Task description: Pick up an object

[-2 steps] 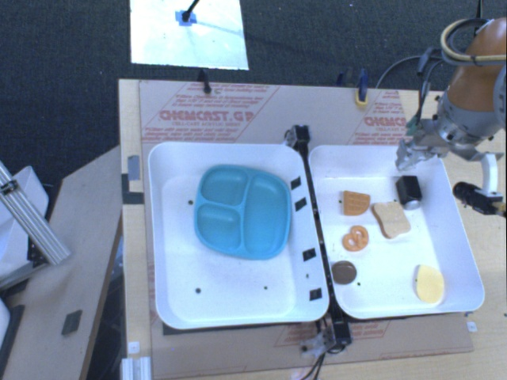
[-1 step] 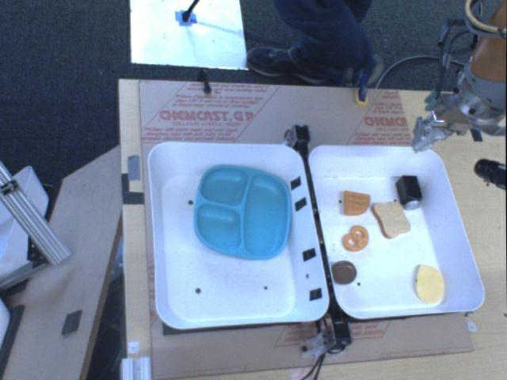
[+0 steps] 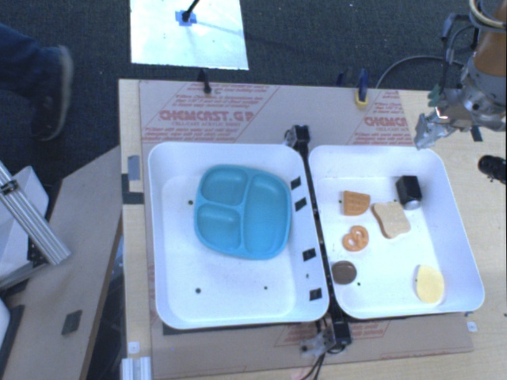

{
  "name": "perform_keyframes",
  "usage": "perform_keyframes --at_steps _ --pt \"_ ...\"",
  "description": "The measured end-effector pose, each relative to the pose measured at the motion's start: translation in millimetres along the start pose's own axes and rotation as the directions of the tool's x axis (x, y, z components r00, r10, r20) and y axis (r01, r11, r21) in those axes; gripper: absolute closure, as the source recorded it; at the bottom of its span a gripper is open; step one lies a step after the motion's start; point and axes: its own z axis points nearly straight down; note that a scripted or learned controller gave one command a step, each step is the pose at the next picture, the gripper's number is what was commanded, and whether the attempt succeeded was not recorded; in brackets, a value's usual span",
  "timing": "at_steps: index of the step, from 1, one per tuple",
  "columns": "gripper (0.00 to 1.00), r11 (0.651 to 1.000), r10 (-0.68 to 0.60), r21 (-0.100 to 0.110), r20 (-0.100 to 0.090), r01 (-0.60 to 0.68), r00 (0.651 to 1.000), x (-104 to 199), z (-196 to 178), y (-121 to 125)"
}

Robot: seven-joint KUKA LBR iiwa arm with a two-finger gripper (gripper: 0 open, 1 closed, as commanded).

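The right bin (image 3: 451,212) holds several small items: a black block (image 3: 409,190), a slice of toast (image 3: 391,219), an orange wedge (image 3: 356,203), a pretzel (image 3: 356,238), a brown disc (image 3: 344,272) and a yellow oval piece (image 3: 429,283). My gripper (image 3: 428,130) hangs at the bin's far right corner, above and beyond the black block, with nothing visibly between its fingers. The arm's orange band sits at the frame's upper right.
The left bin (image 3: 170,291) carries a blue divided plate (image 3: 241,211). A row of black clips runs along the divider (image 3: 309,228) between the bins. A white sheet (image 3: 188,22) lies on the floor behind the bench. A yellow clamp (image 3: 362,95) stands at the bench's back edge.
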Motion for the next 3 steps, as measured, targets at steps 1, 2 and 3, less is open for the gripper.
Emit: perform_keyframes --at_steps 1,2,3 --pt "1.00 1.000 -0.003 0.003 -0.001 0.003 1.000 58 5 0" --pt "1.00 1.000 -0.002 0.003 -0.002 0.002 1.000 101 16 -8" --pt "1.00 1.000 -0.002 0.003 -0.002 0.002 1.000 157 28 -13"
